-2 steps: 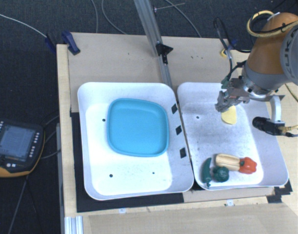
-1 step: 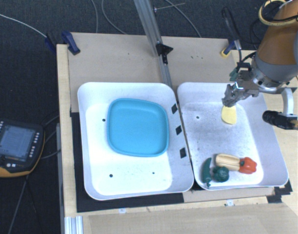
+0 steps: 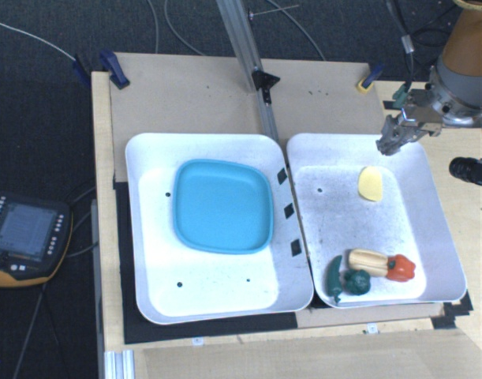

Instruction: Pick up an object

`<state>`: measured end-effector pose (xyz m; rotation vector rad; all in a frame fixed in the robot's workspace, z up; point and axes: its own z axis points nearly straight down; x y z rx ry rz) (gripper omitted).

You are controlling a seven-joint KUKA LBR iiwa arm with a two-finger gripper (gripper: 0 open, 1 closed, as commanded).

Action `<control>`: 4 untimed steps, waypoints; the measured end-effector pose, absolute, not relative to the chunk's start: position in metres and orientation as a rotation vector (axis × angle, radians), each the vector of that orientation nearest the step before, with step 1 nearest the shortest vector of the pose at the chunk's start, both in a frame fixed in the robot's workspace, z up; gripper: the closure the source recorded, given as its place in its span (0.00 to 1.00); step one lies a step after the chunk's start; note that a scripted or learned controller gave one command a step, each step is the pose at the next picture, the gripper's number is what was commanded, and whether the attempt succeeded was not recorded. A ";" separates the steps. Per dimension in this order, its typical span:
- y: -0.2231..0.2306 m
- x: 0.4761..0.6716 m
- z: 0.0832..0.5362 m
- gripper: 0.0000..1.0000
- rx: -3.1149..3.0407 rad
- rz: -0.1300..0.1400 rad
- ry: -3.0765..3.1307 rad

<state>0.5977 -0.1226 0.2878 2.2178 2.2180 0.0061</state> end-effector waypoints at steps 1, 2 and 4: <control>-0.065 0.597 0.273 1.00 2.217 0.001 2.227; -0.019 0.592 0.273 1.00 2.217 0.002 2.226; 0.080 0.578 0.254 1.00 2.219 0.000 2.226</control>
